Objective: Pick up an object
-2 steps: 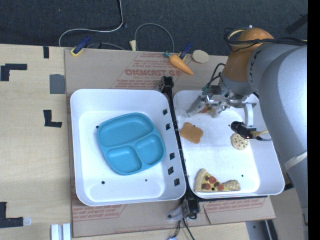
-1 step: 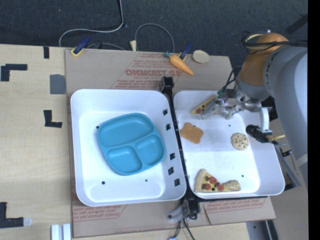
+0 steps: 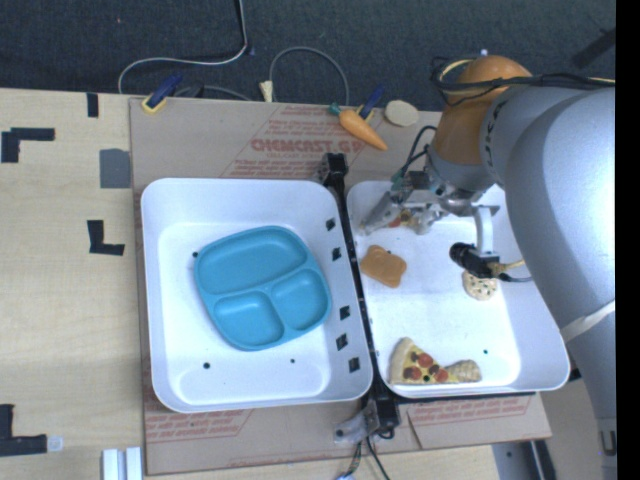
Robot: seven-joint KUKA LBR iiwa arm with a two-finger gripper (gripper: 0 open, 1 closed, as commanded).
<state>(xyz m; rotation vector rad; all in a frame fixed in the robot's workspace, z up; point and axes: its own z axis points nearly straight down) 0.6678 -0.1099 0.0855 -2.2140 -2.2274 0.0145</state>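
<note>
Hovering gripper (image 3: 385,211) above right bin (image 3: 520,353)

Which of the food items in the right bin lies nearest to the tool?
The tan piece of bread. It lies just below the tool, near the divider, while the cookie and the pizza slice lie farther away.

Robotics laboratory test cell: wooden desk (image 3: 60,298) carrying black marker tape at frame left; loose cables (image 3: 235,43) at upper centre; cardboard sheet (image 3: 230,153) beneath two white bins (image 3: 160,298).

A pale wooden bench (image 3: 60,298) with black marks meets dark carpet (image 3: 400,18) behind.
</note>
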